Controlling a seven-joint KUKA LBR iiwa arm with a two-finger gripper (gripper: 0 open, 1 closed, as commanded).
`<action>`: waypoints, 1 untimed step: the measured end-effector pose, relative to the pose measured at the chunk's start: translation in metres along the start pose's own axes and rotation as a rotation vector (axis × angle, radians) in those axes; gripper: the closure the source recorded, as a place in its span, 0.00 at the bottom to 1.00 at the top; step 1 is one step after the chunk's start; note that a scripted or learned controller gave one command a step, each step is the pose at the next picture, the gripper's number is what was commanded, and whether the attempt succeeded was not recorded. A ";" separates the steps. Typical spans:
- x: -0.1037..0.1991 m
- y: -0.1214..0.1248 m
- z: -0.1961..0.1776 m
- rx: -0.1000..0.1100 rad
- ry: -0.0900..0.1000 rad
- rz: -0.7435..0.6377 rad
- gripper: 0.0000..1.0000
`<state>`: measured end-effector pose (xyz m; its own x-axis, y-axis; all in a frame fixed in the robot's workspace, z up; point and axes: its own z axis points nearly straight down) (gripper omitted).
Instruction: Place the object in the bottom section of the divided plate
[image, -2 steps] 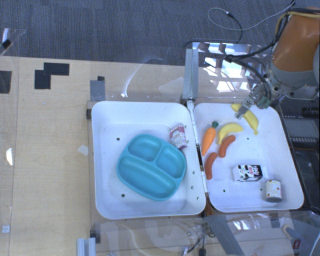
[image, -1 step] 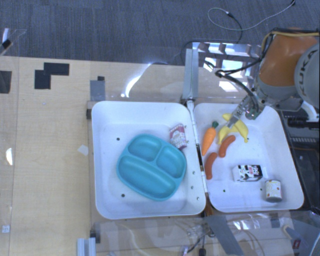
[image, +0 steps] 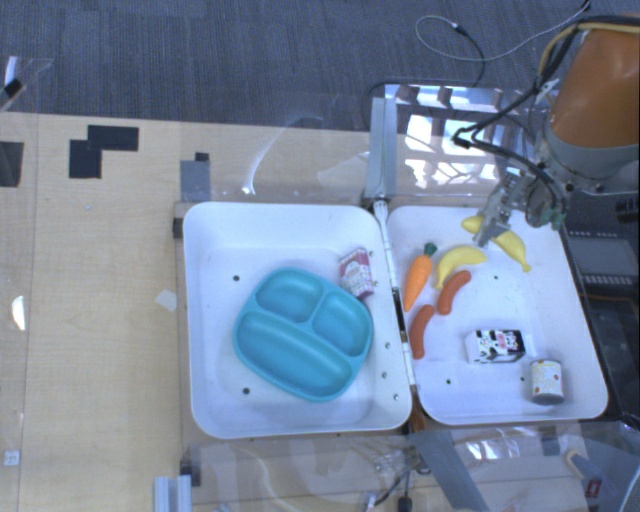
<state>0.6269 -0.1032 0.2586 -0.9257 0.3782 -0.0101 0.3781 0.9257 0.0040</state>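
We judge the task barely begun: the blue divided plate (image: 304, 335) in the left bin (image: 215, 400) holds nothing, while our gripper (image: 489, 232) hovers at twelve o'clock of the right bin (image: 590, 400) over a banana (image: 458, 260), its opening impossible to tell.
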 end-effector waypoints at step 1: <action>0.043 -0.006 0.108 0.001 0.006 -0.062 1.00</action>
